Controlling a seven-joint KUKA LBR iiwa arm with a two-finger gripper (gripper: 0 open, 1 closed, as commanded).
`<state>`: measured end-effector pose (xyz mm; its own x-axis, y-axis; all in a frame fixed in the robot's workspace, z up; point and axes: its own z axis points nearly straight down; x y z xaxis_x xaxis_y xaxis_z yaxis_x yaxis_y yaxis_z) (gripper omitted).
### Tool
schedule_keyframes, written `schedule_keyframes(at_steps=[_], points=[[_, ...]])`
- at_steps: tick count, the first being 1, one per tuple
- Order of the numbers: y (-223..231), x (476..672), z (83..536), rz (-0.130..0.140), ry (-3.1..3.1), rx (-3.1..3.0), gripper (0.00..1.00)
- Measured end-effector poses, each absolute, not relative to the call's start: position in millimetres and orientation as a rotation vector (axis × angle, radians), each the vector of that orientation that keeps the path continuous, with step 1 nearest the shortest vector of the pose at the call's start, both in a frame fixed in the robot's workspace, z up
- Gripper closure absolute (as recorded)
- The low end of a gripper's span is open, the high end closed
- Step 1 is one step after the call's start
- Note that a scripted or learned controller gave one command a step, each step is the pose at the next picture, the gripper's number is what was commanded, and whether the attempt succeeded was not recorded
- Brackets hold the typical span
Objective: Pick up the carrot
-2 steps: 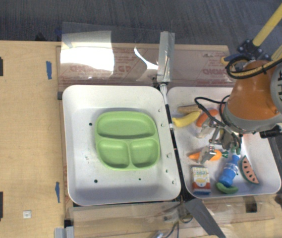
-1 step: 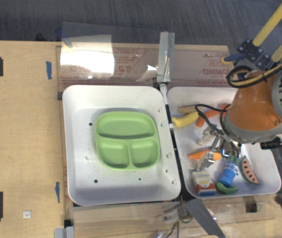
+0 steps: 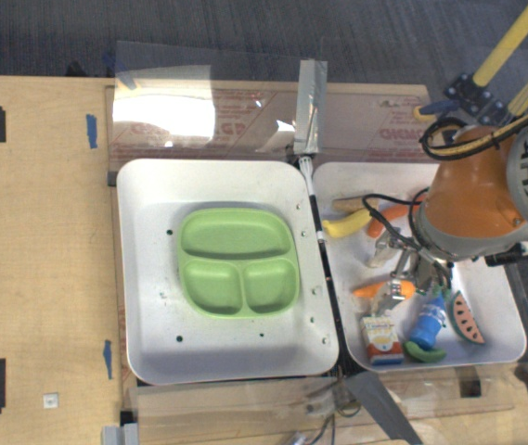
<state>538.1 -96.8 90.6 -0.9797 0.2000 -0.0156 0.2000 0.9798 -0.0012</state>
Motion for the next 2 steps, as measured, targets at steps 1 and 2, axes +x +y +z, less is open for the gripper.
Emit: schedule_keyframes(at_steps=[1,2], points=[[-95.8,542.0,103.5,-0.004,3.098,0.309,1.00],[-93.3,487.2,92.9,0.000,3.094,0.362,1.00]])
